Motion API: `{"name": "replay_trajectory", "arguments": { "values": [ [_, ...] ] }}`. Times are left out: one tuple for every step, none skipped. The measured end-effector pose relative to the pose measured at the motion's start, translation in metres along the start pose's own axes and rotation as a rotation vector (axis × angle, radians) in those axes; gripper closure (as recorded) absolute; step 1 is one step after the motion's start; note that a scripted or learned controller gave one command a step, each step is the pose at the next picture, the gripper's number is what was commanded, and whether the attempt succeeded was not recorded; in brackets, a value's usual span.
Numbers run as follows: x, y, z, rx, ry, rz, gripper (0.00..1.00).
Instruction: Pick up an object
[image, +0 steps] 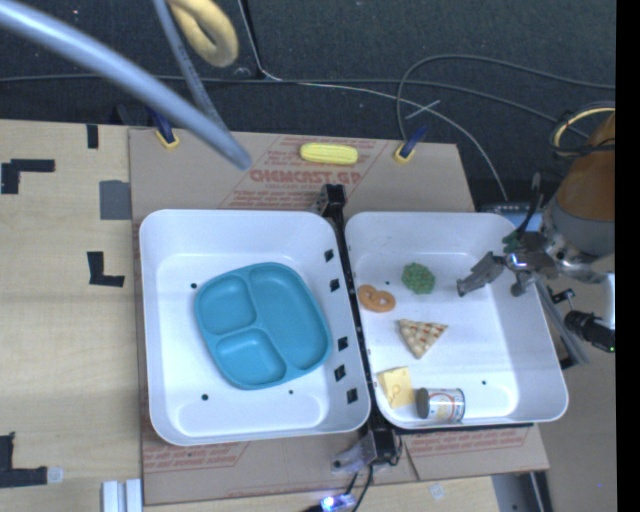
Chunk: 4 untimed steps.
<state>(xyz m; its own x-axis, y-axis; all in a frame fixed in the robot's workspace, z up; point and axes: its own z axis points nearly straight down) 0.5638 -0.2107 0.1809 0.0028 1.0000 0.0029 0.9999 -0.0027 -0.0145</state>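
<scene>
My claw (497, 271) hangs over the right edge of the right bin (520, 400), its two dark fingers spread wide with nothing between them, one reaching left and down over the white floor, the other short and close to my wrist. The things I could pick up all lie in this bin: a green lump (418, 278) toward the back, nearest my claw; a brown pretzel (376, 298) just left of it near the left wall; a tan wedge (421, 336) at the middle; a yellow block (396, 386) and a small can (441, 404) lying on its side along the front edge. The left bin (160, 330) carries a blue divided plate (262, 323) at its centre.
</scene>
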Motion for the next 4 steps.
{"name": "replay_trajectory", "arguments": {
  "values": [
    [0.0,0.003,-0.008,-0.013,-0.003,-0.004,0.0],
    [0.008,-0.004,0.045,-0.009,-0.002,-0.004,0.0],
    [0.008,-0.003,0.097,-0.015,-0.006,-0.004,0.0],
    [0.008,-0.002,0.083,-0.019,-0.007,-0.005,1.0]
  ]
}}
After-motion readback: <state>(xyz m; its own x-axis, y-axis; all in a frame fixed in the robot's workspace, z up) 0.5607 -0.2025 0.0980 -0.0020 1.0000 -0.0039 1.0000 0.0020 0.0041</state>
